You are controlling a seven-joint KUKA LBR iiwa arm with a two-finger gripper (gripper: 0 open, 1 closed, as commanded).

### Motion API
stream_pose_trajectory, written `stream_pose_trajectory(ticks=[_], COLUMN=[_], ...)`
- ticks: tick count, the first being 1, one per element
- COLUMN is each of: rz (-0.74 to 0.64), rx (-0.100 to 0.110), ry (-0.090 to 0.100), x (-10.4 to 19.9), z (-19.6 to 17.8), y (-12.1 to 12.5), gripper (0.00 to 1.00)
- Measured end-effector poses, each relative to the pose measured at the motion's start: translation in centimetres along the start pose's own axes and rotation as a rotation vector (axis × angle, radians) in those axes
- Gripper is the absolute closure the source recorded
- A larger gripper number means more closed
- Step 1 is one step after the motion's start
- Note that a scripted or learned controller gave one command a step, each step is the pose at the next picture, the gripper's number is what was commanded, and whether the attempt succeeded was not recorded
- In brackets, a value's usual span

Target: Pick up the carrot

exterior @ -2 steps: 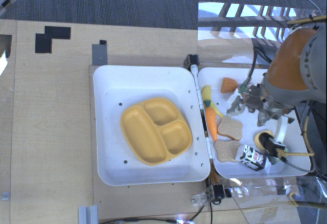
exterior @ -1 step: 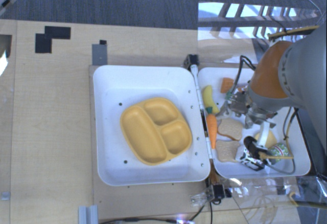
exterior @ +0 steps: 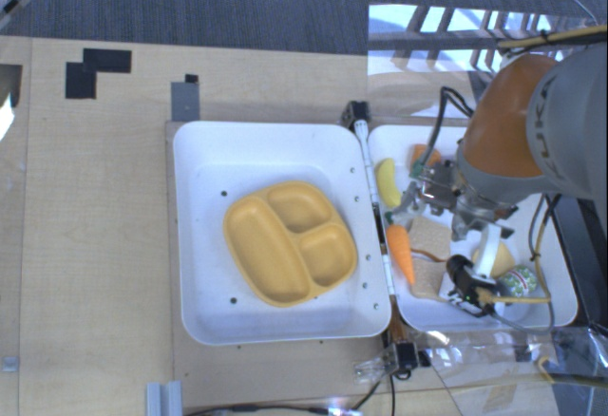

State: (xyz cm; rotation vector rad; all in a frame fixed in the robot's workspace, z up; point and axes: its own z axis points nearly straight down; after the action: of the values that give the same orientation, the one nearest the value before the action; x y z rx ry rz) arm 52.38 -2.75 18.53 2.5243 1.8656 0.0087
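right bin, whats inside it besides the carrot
In the right bin, beside the carrot: a yellow banana-like piece, a slice of bread, a small orange item and a green-labelled can. The arm covers the rest.

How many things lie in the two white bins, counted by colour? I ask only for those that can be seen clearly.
Yellow: 2, the divided plate in the left bin and the banana in the right bin.
Orange: 1, the carrot.
Tan: 1, the bread slice.
Green and white: 1, the can.
Total: 5. The arm hides other things in the right bin.
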Motion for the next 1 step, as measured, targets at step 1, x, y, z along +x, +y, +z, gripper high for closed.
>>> stream_pose_trajectory(ticks=[1], rz=[-0.077], rx=[0.009], ry=[-0.003], x=[-0.06], z=[0.30], y=[-3.74], gripper=[0.00])
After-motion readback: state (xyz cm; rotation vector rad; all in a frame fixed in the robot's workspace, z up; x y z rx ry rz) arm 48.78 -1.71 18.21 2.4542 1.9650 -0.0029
